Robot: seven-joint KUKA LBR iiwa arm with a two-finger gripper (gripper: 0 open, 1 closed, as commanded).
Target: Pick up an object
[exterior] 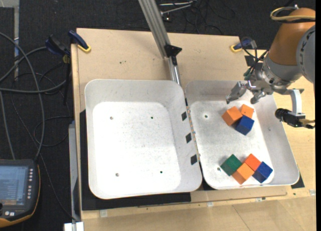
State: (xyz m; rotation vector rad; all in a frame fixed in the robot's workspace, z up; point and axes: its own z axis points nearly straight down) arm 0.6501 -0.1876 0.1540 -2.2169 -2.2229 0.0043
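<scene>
The right bin [210,139] holds two clusters of small blocks. Near its far side lie an orange block [231,116], a smaller orange block [247,110] and a blue block [245,124], all touching. Near the front edge sit a green block [231,164], two orange blocks [244,172] [253,162] and a blue block [263,171]. My gripper [246,94] hangs open just above and behind the far cluster, with nothing between its fingers.
The left bin [133,134] lies beside the right one. A slanted metal pole [153,16] crosses the back of the bench. Clamps [79,40] [241,45] sit at the bench's far corners. A black camera piece [291,117] sticks out by the right bin's rim.
</scene>
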